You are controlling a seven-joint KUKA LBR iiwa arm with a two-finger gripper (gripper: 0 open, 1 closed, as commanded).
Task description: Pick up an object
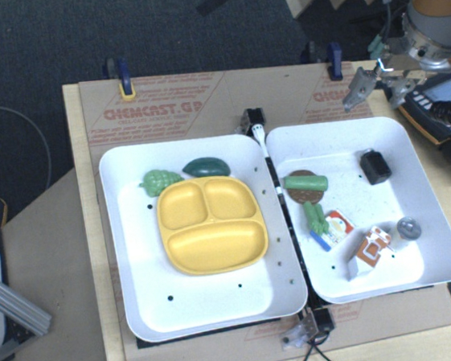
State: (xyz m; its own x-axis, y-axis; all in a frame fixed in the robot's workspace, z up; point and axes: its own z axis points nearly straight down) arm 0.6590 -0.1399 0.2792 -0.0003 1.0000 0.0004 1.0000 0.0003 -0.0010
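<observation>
The right bin holds several small objects: a black block, a green and brown piece, a green toy lying beside a white, red and blue packet, an orange and white box, and a grey round piece. My gripper hangs above the bench past the right bin's far edge, apart from all of these. Nothing shows in it.
The left bin carries a yellow divided plate, with a light green item and a dark green item behind it. Blue clamps stand on the bench's far edge. Black gear lies to the right.
</observation>
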